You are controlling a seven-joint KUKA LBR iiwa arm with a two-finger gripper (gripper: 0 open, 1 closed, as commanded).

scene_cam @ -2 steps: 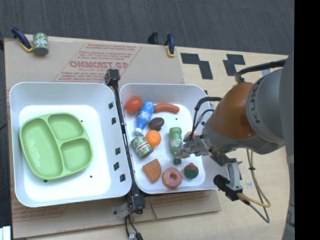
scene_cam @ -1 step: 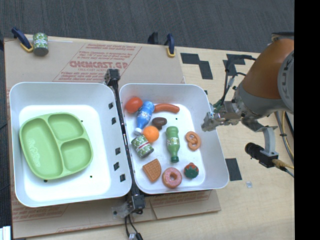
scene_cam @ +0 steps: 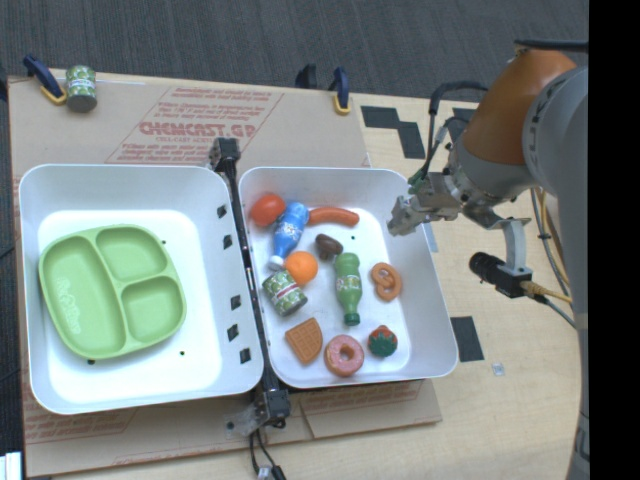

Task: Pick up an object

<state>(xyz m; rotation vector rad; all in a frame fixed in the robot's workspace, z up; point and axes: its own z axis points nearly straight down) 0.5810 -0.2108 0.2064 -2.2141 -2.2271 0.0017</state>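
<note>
The claw (scene_cam: 404, 215) hangs over the right rim of the right bin (scene_cam: 436, 298), and from this slanted view I cannot tell how far it is parted; nothing is seen in its grip. The toys it could take all lie in that bin, crowded toward the middle and left.

The likeliest failure is a closing on air or on two toys at once. The nearest pieces, the pretzel (scene_cam: 385, 281) and the green bottle (scene_cam: 347, 287), are small, smooth moulded plastic; the bottle is round-bodied and lies on its side, so it could roll away from a pinch. Further in, the orange fruit (scene_cam: 301, 267) touches the green can (scene_cam: 284, 293) and sits just beside the blue-and-white bottle (scene_cam: 288, 228), so a descent there may wedge against a neighbour. The sausage (scene_cam: 334, 217) is slim and curved, the pink doughnut (scene_cam: 344, 354) and waffle piece (scene_cam: 304, 339) lie flat and low, offering little to grip. The bin wall is shallow, glossy and rigid; a drop too close to it could strike the rim.

The left bin (scene_cam: 40, 368) holds a pale green divided plate (scene_cam: 112, 289), matte and rounded.
</note>
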